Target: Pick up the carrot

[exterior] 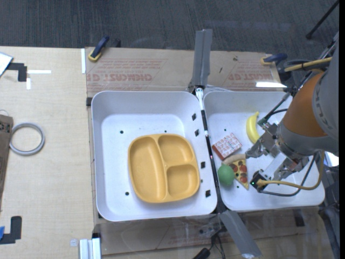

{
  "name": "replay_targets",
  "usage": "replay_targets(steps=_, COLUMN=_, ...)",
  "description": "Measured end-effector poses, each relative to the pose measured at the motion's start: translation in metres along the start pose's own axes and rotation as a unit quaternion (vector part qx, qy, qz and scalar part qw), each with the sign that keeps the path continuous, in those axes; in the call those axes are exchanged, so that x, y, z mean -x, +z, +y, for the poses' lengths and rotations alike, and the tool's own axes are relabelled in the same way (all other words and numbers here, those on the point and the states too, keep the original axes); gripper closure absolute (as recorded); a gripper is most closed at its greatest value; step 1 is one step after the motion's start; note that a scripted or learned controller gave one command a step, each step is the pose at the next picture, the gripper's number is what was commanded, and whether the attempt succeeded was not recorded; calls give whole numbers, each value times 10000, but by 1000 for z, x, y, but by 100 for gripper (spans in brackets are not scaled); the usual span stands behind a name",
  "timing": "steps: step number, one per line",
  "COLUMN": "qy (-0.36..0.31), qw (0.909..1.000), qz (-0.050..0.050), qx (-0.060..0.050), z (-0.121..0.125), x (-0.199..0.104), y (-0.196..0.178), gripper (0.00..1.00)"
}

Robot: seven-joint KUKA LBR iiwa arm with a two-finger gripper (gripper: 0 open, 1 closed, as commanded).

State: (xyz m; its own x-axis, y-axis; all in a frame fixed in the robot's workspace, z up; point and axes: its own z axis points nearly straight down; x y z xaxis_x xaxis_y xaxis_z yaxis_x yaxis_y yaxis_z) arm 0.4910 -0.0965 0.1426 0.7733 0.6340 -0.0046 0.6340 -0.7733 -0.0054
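My gripper (pixel 257 166) hangs low over the middle of the right bin (pixel 302 201), reaching in from the right below the orange wrist band. It sits just right of a pizza slice toy (pixel 239 169) and a green ball (pixel 226 175). A yellow banana (pixel 252 127) lies just beyond it, toward the bin's back. A red and white box (pixel 227 145) rests to its left, near the divider. The gripper body hides whatever lies directly beneath it.
The left bin (pixel 108 144) holds a yellow divided plate (pixel 163 167). A grey post (pixel 202 58) rises behind the seam between the bins. A tape roll (pixel 25 138) lies on the bench at far left. Cables loop from the gripper over the right bin's front.
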Motion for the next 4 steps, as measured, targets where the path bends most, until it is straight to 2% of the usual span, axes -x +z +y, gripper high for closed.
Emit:
replay_targets(steps=1, qy=1027, qw=9947, qz=1, qx=8, z=4, x=21, y=-18, gripper=0)
replay_targets(steps=2, qy=2390, qw=9710, qz=0, qx=3, z=3, x=22, y=-12, gripper=0)
replay_targets(steps=3, qy=2345, qw=9721, qz=1, qx=12, z=-33, x=-47, y=-47, gripper=0)
replay_targets(steps=4, qy=2406, qw=9706, qz=-8, qx=-1, z=8, x=-14, y=1, gripper=0)
